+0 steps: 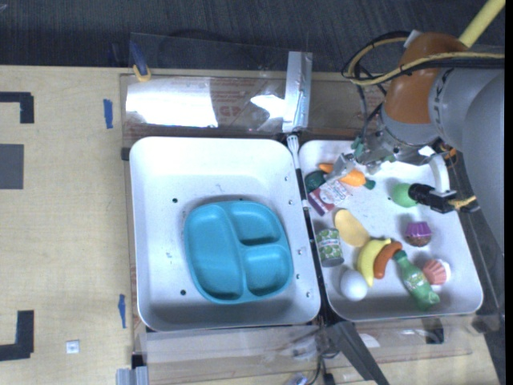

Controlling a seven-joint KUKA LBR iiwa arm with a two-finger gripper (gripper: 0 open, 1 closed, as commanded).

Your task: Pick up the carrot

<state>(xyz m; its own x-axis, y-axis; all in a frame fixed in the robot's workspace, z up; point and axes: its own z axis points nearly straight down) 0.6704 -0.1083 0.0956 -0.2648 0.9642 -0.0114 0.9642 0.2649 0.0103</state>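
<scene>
Carrot (353, 179) lying at the far end of the right bin (469, 299), just beside a silver packet (337, 184). Tool (370, 152) low over it, near its orange end; grip state impossible to tell. Blue tray (238, 251) in the left bin (152, 175).

Blue tray (238, 249), white bins (152, 175), orange carrot (355, 179), yellow banana (370, 260), purple fruit (418, 233).

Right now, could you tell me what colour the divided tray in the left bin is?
The divided tray is light blue, seen plainly in the camera view, inside the white left bin.
</scene>
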